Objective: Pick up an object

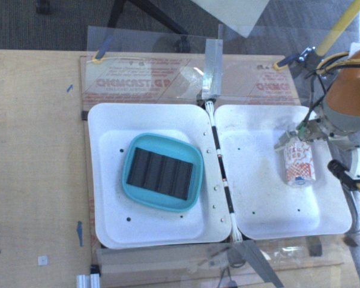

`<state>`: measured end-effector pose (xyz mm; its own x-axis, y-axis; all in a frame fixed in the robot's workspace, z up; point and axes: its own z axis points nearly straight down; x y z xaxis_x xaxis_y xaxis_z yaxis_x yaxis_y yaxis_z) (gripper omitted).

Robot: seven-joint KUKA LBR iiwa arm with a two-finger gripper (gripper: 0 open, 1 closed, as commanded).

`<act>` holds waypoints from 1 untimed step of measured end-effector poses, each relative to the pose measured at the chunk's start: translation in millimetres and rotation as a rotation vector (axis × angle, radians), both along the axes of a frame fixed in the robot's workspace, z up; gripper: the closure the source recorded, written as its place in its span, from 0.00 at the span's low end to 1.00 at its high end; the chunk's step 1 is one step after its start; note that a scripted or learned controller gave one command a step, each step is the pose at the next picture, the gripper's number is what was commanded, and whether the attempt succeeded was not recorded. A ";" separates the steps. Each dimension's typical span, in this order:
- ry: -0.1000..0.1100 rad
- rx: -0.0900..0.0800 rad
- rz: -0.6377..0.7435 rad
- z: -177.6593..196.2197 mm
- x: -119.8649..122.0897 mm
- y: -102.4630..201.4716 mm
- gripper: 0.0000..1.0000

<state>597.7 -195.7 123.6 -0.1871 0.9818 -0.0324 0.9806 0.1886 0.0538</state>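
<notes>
1. My arm (348, 95) comes in from the right side, its orange band above the wrist sitting over the far right corner of the right bin (258, 209).
2. My gripper (301, 132) is down over the upper right part of that bin, just at the top end of a small white carton with red print (299, 162).
3. I cannot tell whether my gripper is spread or closed; cables and the wrist body crowd that spot, and the tips are too small to read.
4. The carton lies on its side on the bin floor, its long axis running roughly away from the camera, with its near end rounded and pale. It touches or nearly touches my gripper at its far end; I cannot tell which.
5. The left bin (108, 221) holds a teal tray (161, 171) with a dark ribbed insert, tilted slightly, resting near the bin's middle, well apart from the carton.
6. Both bins sit side by side on the wooden surface (30, 161), joined along a central seam.
</notes>
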 end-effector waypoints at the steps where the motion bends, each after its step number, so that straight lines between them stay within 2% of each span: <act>1: 0.060 0.020 -0.029 131.2 -16.2 -28.0 0.00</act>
